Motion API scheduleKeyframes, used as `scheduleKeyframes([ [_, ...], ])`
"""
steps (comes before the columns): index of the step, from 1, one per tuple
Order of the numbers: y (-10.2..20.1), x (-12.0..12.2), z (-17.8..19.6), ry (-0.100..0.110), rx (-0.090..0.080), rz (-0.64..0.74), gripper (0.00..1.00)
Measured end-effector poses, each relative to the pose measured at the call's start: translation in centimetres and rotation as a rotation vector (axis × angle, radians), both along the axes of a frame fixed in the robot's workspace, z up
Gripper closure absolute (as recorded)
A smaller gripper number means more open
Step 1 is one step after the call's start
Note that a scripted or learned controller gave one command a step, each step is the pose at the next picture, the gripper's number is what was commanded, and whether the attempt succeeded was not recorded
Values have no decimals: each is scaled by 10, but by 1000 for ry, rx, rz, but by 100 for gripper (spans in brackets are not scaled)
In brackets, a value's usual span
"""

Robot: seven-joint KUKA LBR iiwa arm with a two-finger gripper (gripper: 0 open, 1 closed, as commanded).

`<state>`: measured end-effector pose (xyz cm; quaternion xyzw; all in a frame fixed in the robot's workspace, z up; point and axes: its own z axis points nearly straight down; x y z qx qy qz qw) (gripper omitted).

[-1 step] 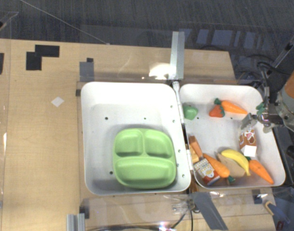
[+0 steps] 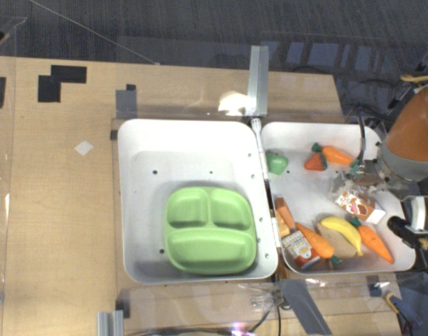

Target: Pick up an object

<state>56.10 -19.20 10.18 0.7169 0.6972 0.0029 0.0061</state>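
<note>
Hovering claw (image 2: 354, 178), above carton (image 2: 356, 205)

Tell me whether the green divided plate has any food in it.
Empty. The green divided plate in the left bin shows three bare compartments; the toy food all lies in the right bin.

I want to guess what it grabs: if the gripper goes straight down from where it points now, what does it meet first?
Most likely the small white and red carton, which lies just below the gripper in the right bin. Depth is hard to judge from above, so it could land on bare bin floor beside it.
</note>
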Motion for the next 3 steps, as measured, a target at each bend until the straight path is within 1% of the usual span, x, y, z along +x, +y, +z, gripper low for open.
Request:
scheduleKeyframes([
  [1, -5, -1, -10, -1, 4, -29, 0],
  [2, 5, -3, -10, -6, -2, -19, 0],
  [3, 12, -13, -10, -8, -2, -31, 0],
])
